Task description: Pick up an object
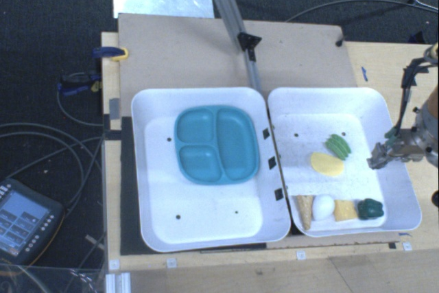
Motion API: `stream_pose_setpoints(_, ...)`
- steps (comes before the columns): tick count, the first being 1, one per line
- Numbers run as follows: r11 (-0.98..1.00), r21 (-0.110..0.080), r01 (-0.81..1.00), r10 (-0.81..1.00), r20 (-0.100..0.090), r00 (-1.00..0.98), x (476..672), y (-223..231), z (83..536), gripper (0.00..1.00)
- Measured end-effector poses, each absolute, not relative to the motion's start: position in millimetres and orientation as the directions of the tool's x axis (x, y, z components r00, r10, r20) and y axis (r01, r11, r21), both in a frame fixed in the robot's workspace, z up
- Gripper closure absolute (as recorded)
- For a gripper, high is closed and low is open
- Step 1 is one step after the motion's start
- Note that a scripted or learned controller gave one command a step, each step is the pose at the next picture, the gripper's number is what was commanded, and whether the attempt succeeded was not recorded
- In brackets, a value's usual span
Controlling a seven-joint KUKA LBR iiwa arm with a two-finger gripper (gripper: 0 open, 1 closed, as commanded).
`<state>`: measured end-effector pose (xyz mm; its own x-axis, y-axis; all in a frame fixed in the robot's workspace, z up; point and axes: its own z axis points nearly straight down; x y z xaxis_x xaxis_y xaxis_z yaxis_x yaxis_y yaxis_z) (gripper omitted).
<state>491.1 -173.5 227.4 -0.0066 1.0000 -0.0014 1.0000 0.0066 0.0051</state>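
Objects for picking are grouped in the right bin [346, 101], at the lower right of the frame. Listed in the camera view: a green ridged pod-shaped item [337, 145], lying slantwise near the bin's middle; a yellow lemon-shaped piece [327, 164], just below and touching or nearly touching the pod; a tan cone [304, 211] at the bin's lower left; a white egg-shaped piece [323, 206] just beside the cone; a yellow block [346, 210] to its right; a dark green lumpy item [370, 208] at the row's right end. A blue three-compartment plate [217, 144] is seen in the left bin [158, 216], upper centre. The gripper [378, 160] is seen over the right bin's right rim, well apart from the row of items; whether its grasp is released or clenched cannot be told, and nothing is seen held.
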Motion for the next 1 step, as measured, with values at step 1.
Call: stream_pose_setpoints(1, 0.011, 0.004, 1.000, 1.000, 0.001, -0.011, 505.6, -128.5, 227.0, 1.00)
